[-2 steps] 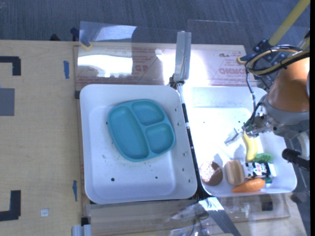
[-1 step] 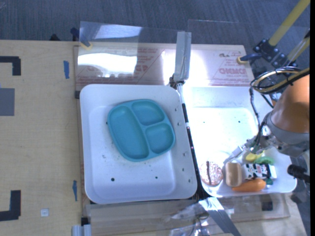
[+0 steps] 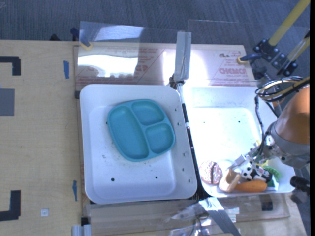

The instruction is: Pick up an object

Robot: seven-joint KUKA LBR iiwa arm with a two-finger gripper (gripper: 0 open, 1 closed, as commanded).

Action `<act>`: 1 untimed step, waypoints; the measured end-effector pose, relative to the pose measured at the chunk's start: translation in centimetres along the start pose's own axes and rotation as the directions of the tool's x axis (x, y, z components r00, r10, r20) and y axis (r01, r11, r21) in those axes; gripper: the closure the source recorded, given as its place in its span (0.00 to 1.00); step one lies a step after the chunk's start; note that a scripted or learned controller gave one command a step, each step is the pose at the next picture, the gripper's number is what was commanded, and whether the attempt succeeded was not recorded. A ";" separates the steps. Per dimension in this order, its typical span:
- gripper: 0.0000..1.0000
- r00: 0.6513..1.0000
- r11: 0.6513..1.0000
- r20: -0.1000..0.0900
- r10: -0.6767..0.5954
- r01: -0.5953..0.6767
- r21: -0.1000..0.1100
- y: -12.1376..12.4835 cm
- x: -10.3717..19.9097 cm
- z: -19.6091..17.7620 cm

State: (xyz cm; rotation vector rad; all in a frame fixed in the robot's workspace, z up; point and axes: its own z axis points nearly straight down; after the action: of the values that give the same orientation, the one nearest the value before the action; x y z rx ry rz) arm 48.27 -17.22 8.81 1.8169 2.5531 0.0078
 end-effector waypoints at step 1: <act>0.00 0.998 0.998 0.001 0.058 -0.058 -0.001 14.3 -3.7 -5.7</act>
State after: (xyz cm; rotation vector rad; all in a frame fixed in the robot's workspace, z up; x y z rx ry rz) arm 62.91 -16.04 14.60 1.8894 2.4988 0.0089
